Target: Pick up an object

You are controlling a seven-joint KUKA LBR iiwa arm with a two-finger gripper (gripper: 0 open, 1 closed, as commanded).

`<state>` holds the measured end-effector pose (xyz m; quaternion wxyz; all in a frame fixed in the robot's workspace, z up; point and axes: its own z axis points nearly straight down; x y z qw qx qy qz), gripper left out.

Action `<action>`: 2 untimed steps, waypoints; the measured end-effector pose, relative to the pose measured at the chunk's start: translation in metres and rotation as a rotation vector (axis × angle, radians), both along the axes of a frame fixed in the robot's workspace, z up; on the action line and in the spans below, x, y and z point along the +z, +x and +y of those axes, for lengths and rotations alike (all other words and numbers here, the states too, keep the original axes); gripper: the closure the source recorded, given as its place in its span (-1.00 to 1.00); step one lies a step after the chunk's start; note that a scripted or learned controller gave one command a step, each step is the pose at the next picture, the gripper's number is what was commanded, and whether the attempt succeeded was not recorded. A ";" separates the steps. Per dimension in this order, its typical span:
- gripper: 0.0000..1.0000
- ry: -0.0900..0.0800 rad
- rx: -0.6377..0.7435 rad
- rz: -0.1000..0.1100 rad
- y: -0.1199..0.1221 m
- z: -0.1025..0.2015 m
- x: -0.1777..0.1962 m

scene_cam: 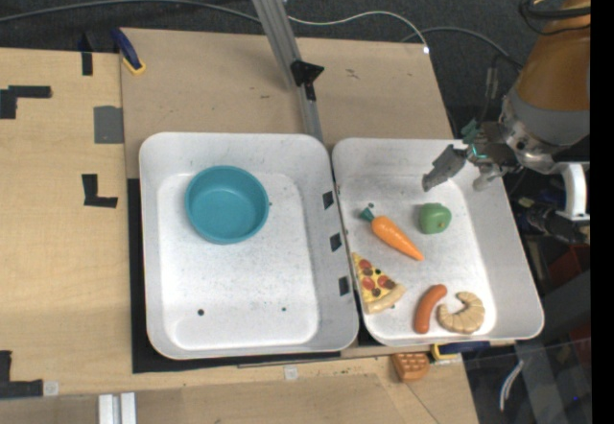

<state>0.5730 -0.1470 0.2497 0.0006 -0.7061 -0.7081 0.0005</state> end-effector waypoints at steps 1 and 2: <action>-1.00 0.000 0.000 0.000 0.000 0.000 0.000; -1.00 0.001 0.000 0.007 0.001 0.007 -0.062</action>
